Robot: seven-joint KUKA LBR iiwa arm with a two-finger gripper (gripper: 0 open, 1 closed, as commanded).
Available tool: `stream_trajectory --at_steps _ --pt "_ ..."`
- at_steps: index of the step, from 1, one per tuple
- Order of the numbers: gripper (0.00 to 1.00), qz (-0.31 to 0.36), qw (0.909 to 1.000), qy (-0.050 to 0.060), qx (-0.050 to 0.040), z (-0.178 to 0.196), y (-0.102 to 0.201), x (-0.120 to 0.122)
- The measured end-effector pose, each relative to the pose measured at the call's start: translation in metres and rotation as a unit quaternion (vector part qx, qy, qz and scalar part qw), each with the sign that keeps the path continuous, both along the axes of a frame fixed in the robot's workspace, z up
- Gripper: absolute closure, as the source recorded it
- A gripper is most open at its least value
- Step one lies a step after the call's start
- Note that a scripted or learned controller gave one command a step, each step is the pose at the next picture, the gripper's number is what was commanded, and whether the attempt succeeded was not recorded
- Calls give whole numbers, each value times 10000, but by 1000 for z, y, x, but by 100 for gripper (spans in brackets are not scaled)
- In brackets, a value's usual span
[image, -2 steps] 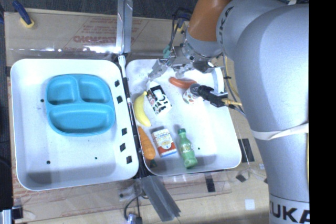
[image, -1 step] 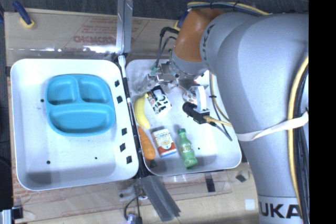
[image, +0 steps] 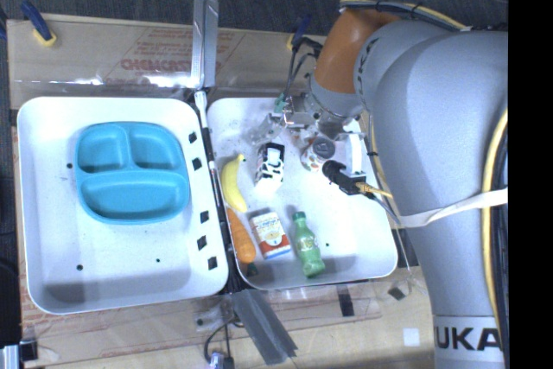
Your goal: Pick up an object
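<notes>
1. Hand [image: 302,130] hangs low over the right bin [image: 367,264], likely picking; its grip cannot be told.
2. Banana [image: 231,181], carrot [image: 243,239], carton [image: 270,234], bottle [image: 306,244] lie loose there.

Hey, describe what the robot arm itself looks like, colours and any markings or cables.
The arm is thick, rounded and light grey, with an orange band above the wrist. White letters "UKA" show near its base. Dark cables run by the wrist, and the gripper is a cluster of small metal parts.
</notes>
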State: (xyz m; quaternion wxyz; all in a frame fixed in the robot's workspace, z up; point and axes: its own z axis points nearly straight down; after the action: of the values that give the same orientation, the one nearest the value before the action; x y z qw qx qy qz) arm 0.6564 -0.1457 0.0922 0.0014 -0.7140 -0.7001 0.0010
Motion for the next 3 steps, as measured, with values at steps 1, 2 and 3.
stream_trajectory --at_steps 1,2,3 --pt "0 423 9991 -7 1 81 -23 0" --pt "0 33 10000 10 2 -2 21 -1" --pt "100 57 10000 28 6 8 22 -1"
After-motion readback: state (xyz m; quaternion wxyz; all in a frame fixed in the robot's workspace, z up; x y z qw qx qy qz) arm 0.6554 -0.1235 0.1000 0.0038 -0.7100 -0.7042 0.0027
